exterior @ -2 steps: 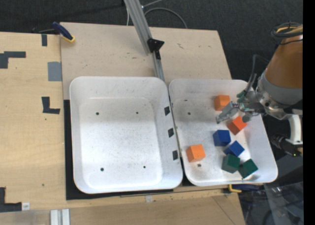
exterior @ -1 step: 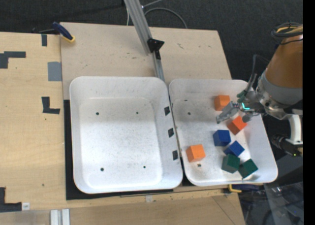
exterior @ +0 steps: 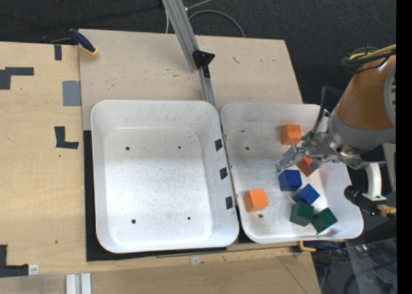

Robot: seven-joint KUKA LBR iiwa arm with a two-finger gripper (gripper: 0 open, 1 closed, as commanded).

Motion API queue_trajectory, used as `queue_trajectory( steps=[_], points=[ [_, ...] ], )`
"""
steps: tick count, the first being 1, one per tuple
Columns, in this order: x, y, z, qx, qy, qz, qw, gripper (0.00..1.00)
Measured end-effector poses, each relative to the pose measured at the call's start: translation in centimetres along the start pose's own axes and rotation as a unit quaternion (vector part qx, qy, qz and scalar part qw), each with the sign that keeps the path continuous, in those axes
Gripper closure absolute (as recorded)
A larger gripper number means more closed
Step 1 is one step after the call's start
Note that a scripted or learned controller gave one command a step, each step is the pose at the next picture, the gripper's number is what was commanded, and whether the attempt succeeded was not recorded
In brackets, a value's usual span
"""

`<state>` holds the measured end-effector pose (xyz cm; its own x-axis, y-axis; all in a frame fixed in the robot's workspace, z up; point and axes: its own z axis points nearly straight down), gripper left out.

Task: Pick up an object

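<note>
My gripper [exterior: 301, 156] is down in the right bin [exterior: 257, 125], with the arm coming in from the right. Its fingers [exterior: 287, 159] stand apart, open, over a reddish-brown block [exterior: 305, 166] that shows partly beneath them. I cannot tell whether they touch it. An orange cube [exterior: 290, 134] lies just behind the gripper. A blue cube [exterior: 290, 179] sits just in front of it, with a second blue cube [exterior: 308, 193] beyond. Two dark green blocks [exterior: 300, 213] [exterior: 324, 220] lie near the front right corner. Another orange cube [exterior: 256, 199] sits front left in this bin.
The left bin [exterior: 103, 157] stands beside the right one. A slanted metal pole [exterior: 183, 22] runs down to the gap between the bins. A blue and yellow clamp [exterior: 84, 40] sits at the bench's far left corner.
</note>
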<state>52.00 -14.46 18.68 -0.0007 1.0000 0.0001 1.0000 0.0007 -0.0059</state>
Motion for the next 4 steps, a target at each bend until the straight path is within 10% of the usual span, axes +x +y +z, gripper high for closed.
queue_trajectory(
  steps=[2, 3, 4],
  points=[
    [-0.5, -0.5, 7.1, -0.014, -0.005, 0.0, 0.9999, 0.0],
    [-0.3, -0.5, 6.2, -0.012, -0.003, 0.0, 0.9999, 1.0],
    [0.2, 0.0, 0.1, -0.005, -0.001, -0.001, 1.0, 1.0]
  ],
)
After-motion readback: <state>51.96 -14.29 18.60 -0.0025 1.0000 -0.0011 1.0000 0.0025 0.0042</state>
